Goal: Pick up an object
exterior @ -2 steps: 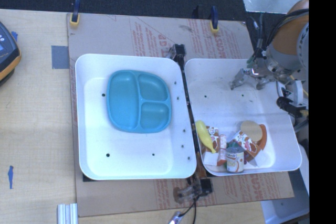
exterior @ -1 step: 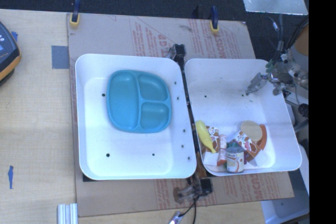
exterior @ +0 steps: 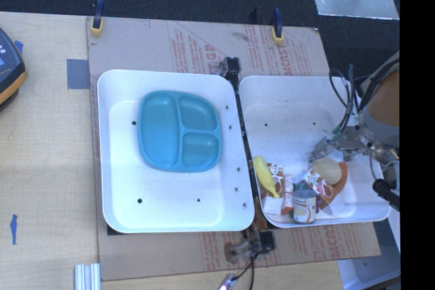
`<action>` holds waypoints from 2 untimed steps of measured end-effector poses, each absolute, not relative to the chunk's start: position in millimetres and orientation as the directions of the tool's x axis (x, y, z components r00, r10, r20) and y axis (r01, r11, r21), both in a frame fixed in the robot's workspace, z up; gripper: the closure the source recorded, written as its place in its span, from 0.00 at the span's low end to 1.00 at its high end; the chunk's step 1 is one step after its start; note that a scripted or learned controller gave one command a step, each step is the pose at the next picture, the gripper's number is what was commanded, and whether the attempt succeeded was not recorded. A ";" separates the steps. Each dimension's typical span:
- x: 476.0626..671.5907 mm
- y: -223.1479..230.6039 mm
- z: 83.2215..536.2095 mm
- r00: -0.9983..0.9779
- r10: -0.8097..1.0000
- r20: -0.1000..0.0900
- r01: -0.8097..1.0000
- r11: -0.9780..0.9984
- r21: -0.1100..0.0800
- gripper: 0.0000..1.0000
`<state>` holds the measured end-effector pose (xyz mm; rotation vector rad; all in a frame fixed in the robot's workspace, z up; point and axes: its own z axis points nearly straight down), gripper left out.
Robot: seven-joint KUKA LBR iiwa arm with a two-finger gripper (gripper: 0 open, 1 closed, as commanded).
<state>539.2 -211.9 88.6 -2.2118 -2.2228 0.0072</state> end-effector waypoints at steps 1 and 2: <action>583.2 -184.0 89.1 -0.007 1.000 0.000 1.000 0.007 -0.007 0.00; 477.8 -212.7 88.7 -0.004 1.000 0.001 1.000 0.005 -0.008 0.00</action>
